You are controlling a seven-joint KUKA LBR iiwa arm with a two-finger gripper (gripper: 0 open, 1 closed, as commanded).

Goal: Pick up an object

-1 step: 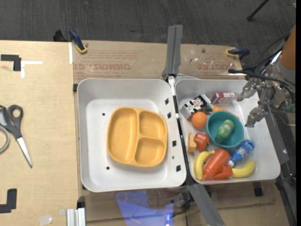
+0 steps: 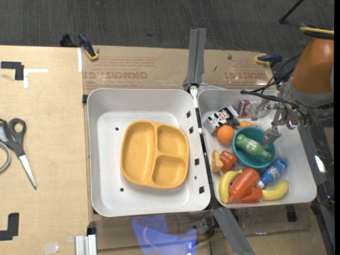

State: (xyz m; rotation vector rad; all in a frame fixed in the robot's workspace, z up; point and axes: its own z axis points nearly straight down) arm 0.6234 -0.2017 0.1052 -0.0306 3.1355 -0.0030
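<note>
- Green bottle [image 2: 253, 146] is lying on its side in a teal bowl [image 2: 241, 154] in the right bin [image 2: 305, 158]; this is the thing nearest the gripper, so we are taking it as the task's object.
- We are seeing the gripper [image 2: 271, 136] hanging over the bowl's right rim, its metal tip just beside the bottle's right end.
- We are not able to tell how the gripper is set, or whether its tip is touching the bottle or the bowl; nothing is showing as held.
- We are reading the bottle as green with a pale label, pointing from upper left to lower right across the bowl.
- The arm [image 2: 314, 65], with its orange band, is reaching in from the right above the bin.
- Around the bowl we are seeing an orange [image 2: 226, 134] at its upper left, a black-and-white box [image 2: 221, 117] above that, a red bottle [image 2: 244, 184] below, a banana [image 2: 227, 183] at the lower left, a blue bottle [image 2: 273, 171] at the lower right and a second banana [image 2: 275, 191] under it.
- In the left bin [image 2: 101, 158] a yellow divided plate [image 2: 155, 154] is lying flat.
- Scissors [image 2: 19, 147] are lying on the bench [image 2: 48, 185] to the far left.
</note>
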